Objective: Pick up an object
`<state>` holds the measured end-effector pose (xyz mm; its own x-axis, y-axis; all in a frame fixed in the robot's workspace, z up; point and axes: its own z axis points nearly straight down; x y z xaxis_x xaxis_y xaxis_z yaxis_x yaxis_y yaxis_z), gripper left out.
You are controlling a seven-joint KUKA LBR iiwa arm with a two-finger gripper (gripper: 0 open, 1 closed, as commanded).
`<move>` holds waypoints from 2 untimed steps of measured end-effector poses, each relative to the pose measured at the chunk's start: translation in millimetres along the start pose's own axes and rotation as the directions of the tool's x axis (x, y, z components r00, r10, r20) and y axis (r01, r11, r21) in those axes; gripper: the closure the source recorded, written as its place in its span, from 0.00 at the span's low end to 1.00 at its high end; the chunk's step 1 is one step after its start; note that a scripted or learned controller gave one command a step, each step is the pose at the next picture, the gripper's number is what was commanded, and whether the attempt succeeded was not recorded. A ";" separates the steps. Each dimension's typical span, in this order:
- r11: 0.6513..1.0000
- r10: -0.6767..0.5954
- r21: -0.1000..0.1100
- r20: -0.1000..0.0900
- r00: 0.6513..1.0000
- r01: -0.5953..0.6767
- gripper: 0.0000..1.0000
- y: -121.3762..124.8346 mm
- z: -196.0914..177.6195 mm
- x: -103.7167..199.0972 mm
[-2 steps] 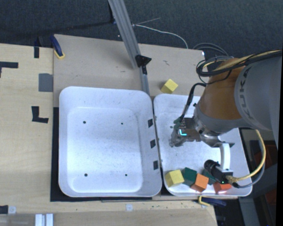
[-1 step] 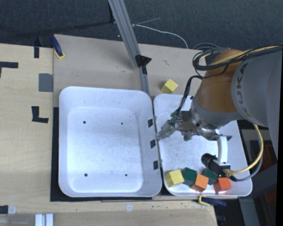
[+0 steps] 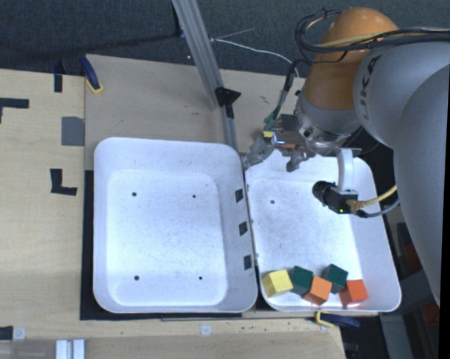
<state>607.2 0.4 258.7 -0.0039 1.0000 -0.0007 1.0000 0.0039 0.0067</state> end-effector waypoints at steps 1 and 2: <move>1.000 0.009 0.005 0.002 1.000 -0.009 0.00 -54.1 -45.8 -59.4; 1.000 0.001 0.012 0.001 1.000 -0.001 0.00 46.4 72.6 -57.8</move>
<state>654.3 -57.3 186.4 -0.0028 1.0000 -0.0015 1.0000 0.0028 -0.0056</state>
